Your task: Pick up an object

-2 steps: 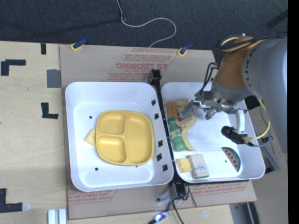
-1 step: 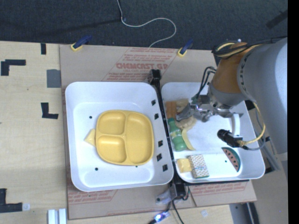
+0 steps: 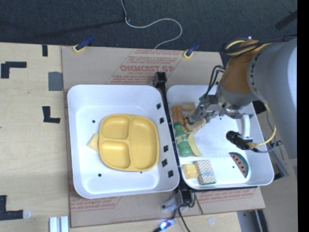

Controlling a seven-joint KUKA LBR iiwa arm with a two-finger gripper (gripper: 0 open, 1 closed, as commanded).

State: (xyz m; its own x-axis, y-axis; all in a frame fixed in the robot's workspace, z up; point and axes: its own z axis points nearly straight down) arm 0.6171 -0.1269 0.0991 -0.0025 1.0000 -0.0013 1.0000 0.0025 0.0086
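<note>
As far as can be judged from how things lie: pick begun, not completed; nothing lifted clear of either bin.

1. Arm (image 3: pixel 270 76). Grey, orange band above the wrist, reaching in from the right, bent down over the right bin's upper left quarter.
2. Left bin (image 3: pixel 77 129). White, shallow. Contents under items 4 and 6.
3. Right bin (image 3: pixel 217 153). White, shallow, touching the left bin along the centre divide. Contents crowded along its left wall and lower edge.
4. Yellow divided plate (image 3: pixel 129 142). Lying flat in the middle of the left bin, well apart from the gripper.
5. Gripper (image 3: pixel 199 114). Low in the right bin, directly at the tan piece. Spread or pressed together: cannot tell, outline too small and cluttered.
6. Yellow wedge (image 3: pixel 92 140). Peeking out from under the plate's left edge.
7. Watermelon slice (image 3: pixel 240 164). Lower right of the right bin, alone.
8. Green item (image 3: pixel 183 144). Against the left wall, below the gripper.
9. Patterned box (image 3: pixel 206 172) and yellow block (image 3: pixel 189 170). Side by side at the lower edge.
10. Tan piece (image 3: pixel 195 125). Probable target; resting on the bin floor just under the gripper.

Remaining, by estimate: secure grip, lift.
</note>
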